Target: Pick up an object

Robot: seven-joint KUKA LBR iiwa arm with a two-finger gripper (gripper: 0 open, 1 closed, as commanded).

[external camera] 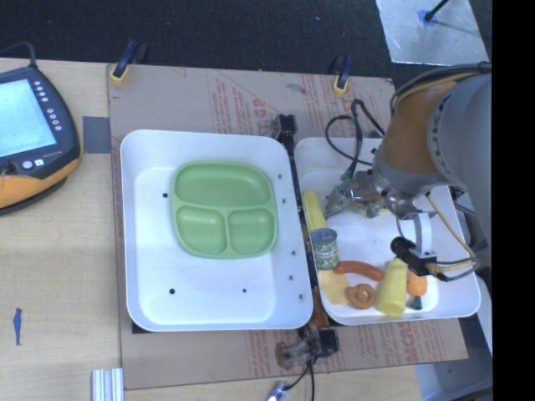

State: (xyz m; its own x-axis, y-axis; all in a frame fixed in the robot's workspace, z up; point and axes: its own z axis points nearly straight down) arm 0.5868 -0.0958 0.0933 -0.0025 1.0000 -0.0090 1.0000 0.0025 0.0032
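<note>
- White plastic forms the two shallow bins; the left bin [142, 249] holds a pale green divided plate [224, 209] with three compartments.
- The right bin [464, 307] is crowded along its front and left wall: a corn cob [313, 211] lies along the left wall, a small grey-green can [323, 247] stands just below it, and its label cannot be read.
- A red sausage [359, 269], a brown ring-shaped piece [362, 296], a pale yellow block [334, 287], a yellow cylinder-like item [392, 288] and a small orange piece [416, 285] are clustered near the front.
- The gripper [359, 197] is seen low over the right bin's upper part, beside the corn cob; whether it is released or clenched cannot be told, and nothing is seen grasped.
- Faint red lettering is printed on the brown cardboard [234, 98] under the bins but is illegible.
- A pendant [29, 136] with a lit screen lies at the left.
</note>
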